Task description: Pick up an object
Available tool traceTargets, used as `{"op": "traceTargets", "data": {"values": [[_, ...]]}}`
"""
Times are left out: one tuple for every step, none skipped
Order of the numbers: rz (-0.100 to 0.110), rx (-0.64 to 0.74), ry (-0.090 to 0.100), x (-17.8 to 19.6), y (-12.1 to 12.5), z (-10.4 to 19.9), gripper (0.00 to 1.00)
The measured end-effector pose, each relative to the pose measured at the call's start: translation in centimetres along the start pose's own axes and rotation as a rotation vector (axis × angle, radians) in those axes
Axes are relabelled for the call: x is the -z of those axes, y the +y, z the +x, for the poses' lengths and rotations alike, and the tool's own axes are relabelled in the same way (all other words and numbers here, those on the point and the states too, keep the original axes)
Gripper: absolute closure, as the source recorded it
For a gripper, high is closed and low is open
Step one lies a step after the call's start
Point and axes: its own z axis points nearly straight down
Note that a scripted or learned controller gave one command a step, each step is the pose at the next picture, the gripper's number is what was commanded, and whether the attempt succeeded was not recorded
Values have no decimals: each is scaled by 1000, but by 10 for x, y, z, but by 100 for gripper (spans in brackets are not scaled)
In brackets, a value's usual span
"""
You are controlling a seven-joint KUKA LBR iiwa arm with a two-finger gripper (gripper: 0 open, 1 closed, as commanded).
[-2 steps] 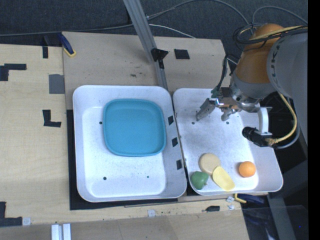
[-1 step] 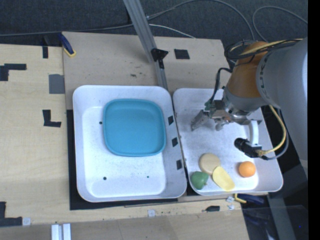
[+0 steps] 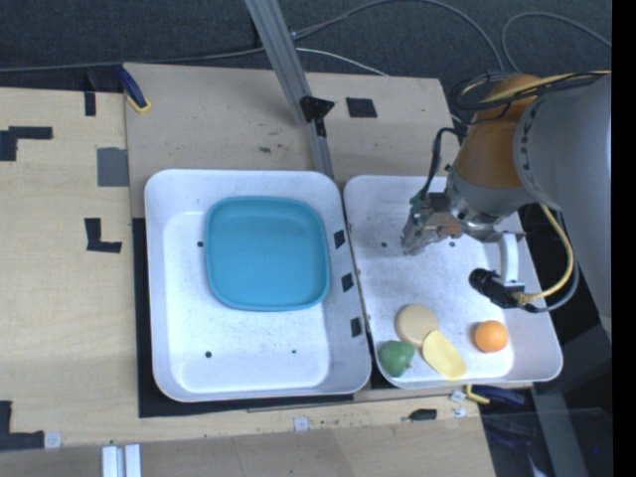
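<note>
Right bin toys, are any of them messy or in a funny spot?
Nothing looks broken or spilled. The four small things crowd the right bin's near end: a tan piece, a yellow piece and a green piece touch, and an orange ball sits apart.

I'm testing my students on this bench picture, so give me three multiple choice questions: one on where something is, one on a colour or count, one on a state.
1. Where does the blue plate lie?
A. left bin
B. right bin
C. on the bench

2. How many small objects lie in the right bin?
A. two
B. four
C. six

3. Where is the gripper?
A. over the left bin
B. over the right bin's far part, apart from the objects
C. touching the orange ball

Key: 1 A, the plate fills the left bin. 2 B, green piece, beige piece, yellow piece, orange ball. 3 B, the objects lie near the front edge.
</note>
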Motion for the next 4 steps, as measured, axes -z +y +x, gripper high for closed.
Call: {"op": "traceTargets", "data": {"values": [[-2,0,-1,47,8,6,100],[-2,-1,-1,88,10,9,100],[-2,-1,-1,134,10,9,100],[-1,1,0,136,1,61,100]]}}
